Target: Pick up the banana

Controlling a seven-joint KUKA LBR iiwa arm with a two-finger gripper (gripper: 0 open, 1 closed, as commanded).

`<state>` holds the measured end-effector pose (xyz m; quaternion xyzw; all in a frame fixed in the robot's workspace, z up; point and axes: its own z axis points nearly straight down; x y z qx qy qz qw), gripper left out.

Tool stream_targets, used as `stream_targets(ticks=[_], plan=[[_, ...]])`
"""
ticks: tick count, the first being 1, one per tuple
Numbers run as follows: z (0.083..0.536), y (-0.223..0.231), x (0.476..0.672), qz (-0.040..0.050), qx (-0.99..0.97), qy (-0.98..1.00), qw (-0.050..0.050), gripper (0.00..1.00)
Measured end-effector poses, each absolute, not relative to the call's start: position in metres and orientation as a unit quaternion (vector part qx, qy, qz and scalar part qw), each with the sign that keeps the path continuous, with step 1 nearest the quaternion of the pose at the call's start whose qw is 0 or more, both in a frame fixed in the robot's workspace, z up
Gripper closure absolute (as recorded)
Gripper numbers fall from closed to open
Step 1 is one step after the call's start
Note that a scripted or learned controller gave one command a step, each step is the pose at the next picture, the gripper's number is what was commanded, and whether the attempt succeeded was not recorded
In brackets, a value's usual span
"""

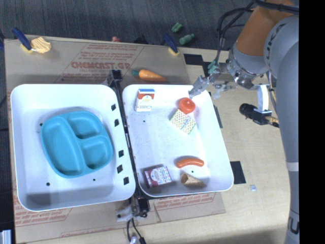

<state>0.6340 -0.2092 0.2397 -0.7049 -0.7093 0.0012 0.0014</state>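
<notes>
The gripper [199,89] hangs at the right bin's [218,151] corner. I cannot tell whether it is open or closed, and it carries nothing visible. Just beside it stands an orange-capped bottle [184,115]. Well beyond that lies a sausage [190,162], and farthest off a pale, brown-tipped piece [192,178], possibly the banana. By my judgement the pick has not yet begun.

Glossy white plastic bins [167,146] on printed cardboard [96,60].

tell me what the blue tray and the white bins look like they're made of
Blue tray: likely moulded plastic, matte, with smooth rounded compartments. White bins: probably thin formed plastic, slightly glossy, with rounded corners and soft highlights along the rims. Neither can be confirmed from looks alone.
</notes>
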Motion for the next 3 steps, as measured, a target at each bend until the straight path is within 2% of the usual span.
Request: stream_targets(ticks=[1, 2, 3], plan=[[0.096, -0.161, 0.605, -0.0023, -0.730, -0.683, -0.002, 0.00], [0.092, -0.114, 0.570, 0.0010, -0.620, -0.784, 0.002, 0.00], [0.092, -0.104, 0.657, 0.0005, -0.540, -0.842, 0.000, 0.00]])
